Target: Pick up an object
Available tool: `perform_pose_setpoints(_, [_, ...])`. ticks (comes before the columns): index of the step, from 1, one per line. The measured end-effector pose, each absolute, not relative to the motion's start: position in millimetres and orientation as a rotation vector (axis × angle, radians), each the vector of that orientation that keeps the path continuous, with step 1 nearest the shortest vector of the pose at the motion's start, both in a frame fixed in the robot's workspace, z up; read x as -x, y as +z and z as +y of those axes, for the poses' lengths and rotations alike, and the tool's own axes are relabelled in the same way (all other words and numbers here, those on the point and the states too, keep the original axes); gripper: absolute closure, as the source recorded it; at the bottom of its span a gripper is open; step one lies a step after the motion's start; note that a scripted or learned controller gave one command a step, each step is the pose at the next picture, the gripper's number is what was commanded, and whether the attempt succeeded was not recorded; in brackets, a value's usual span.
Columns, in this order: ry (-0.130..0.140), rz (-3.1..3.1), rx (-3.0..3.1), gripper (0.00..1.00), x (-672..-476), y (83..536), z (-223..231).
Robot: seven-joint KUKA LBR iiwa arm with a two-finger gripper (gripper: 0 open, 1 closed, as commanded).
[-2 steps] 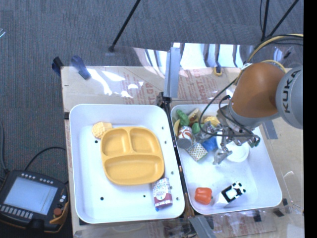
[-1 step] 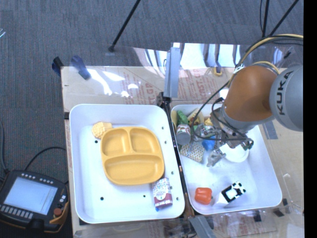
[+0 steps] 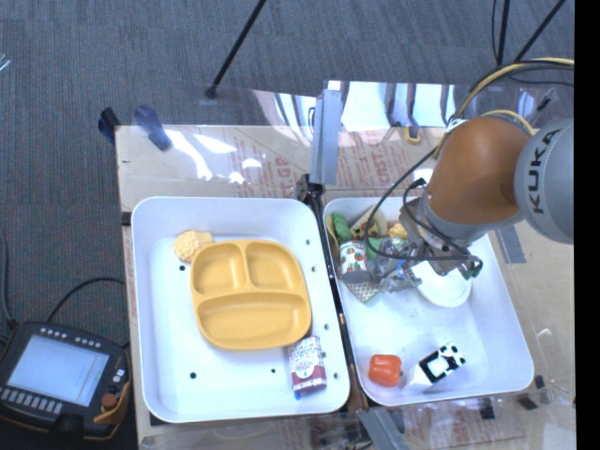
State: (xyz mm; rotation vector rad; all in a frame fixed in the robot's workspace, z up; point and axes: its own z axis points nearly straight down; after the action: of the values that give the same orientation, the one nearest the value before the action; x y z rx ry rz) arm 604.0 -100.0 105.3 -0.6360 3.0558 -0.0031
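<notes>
The heap of small objects [image 3: 360,247] is found in the back left corner of the right bin [image 3: 506,345], against the wall that is shared with the left bin [image 3: 150,345]. Green pieces, a yellow piece and a small patterned cup can be made out in it; more than that cannot be told. The gripper [image 3: 392,272] is seen low over the near edge of this heap, with the grey arm [image 3: 553,181] and its orange band [image 3: 478,172] reaching in from the right. Whether the gripper is spread or pressed together cannot be told, and nothing is seen to be gripped by it. A white bowl [image 3: 448,290] is placed just beside the gripper, partly covered by the wrist. Nearer the front of the same bin, a red-orange object [image 3: 384,369] and a black-and-white object [image 3: 441,364] are set close together. In the left bin a yellow divided plate [image 3: 251,293] is laid, with a pale yellow lump [image 3: 191,244] touching its back left corner and a small dark red packet [image 3: 307,365] just beside its front edge.
</notes>
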Motion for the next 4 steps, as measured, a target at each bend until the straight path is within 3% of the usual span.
perform_pose_setpoints(1, [-0.005, 3.077, 0.552, 1.0, -647.2, 236.2, -104.0])
perform_pose_setpoints(2, [0.002, 3.122, 0.282, 1.0, -644.5, 277.2, -94.6])
perform_pose_setpoints(3, [0.006, 3.12, 0.275, 1.0, -645.4, 286.3, -95.0])
perform_pose_setpoints(4, [0.003, 3.096, 0.519, 1.0, -644.8, 279.2, -65.8])
